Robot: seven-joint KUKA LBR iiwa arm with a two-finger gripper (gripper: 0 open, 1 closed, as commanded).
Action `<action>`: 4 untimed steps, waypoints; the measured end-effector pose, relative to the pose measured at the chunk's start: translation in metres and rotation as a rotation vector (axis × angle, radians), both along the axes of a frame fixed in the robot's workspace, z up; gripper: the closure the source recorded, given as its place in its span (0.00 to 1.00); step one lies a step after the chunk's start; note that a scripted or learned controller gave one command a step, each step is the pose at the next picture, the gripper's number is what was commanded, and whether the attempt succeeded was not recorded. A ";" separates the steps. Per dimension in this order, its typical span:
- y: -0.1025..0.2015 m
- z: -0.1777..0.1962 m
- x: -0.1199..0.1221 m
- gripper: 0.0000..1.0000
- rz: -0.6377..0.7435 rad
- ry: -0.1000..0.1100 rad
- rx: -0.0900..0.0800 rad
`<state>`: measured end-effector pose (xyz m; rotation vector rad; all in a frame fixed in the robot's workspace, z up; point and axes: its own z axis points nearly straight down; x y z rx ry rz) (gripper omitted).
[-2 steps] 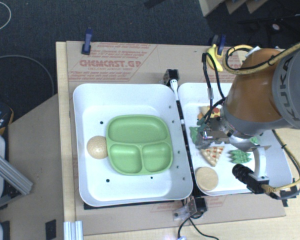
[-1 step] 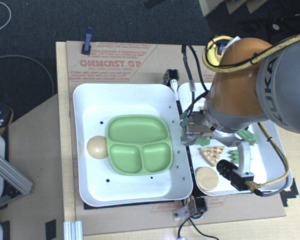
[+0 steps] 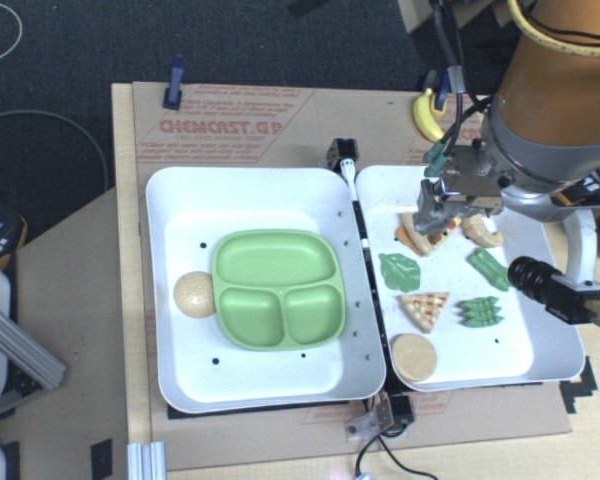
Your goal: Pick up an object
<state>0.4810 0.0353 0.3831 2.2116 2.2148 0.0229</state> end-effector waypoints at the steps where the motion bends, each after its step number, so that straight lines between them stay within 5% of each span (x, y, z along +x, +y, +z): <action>1: -0.003 -0.092 0.005 1.00 -0.004 0.029 -0.003; 2: -0.002 -0.077 0.007 1.00 -0.001 0.017 -0.003; 3: 0.025 -0.133 -0.003 1.00 0.001 0.027 -0.002; 4: 0.035 0.029 0.000 1.00 0.003 -0.002 0.002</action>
